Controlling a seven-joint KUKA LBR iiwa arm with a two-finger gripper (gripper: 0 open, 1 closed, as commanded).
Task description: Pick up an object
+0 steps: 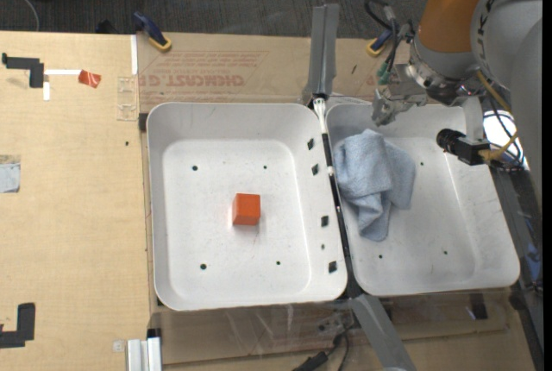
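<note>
- Pincer [385, 112] sits at the far edge of the right bin [466, 261], just past the far tip of the blue cloth [373, 179]; can't tell its state, it's small and dark against the bin rim.
- Nothing visible in it, so I read it as not holding anything.
- Blue cloth lies crumpled in the left half of the right bin, close to the divider [332, 179] between the bins, bunched with a fold trailing toward the near side. Soft and limp, so a pinch on a raised fold would likely work better than on a flat part.
- Orange cube [247, 209] sits alone around the middle of the left bin [172, 214], flat on the floor, well apart from every wall. Easy access from above, no neighbours to bump.
- Arm [470, 3] reaches in from the right and hangs over the far right corner, so the cloth looks like the nearer candidate; the cube is well apart from the pincer, across the divider.
- Judgement: pick not yet made, approach stage.
- Risk: pincer is close to the bin's far wall and the cloth edge there is thin, a close could grab only a wisp or miss.
- Table [60, 214] to the left carries a small red tag [89, 78] and black brackets, not relevant.
</note>
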